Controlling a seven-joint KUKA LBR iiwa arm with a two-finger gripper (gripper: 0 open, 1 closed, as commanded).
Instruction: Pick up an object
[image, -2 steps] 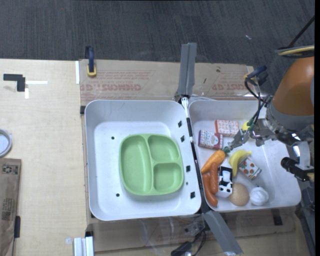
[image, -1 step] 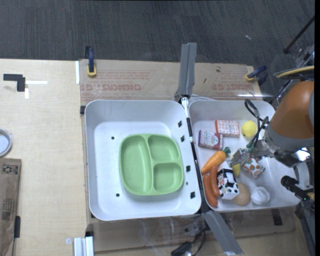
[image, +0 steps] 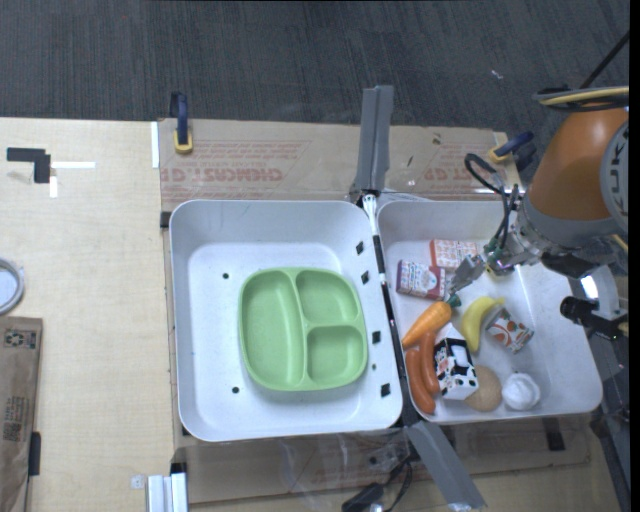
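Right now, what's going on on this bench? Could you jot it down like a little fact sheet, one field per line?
Left bin: holds a green divided plate
Right bin: toy food and small cartons
Items there: carrot, banana, hot dog, cow-print carton, white ball
Arm: reaches in from the right, over the right bin
Tool: low over the bin's far part, near a small purple carton
Held: nothing seen
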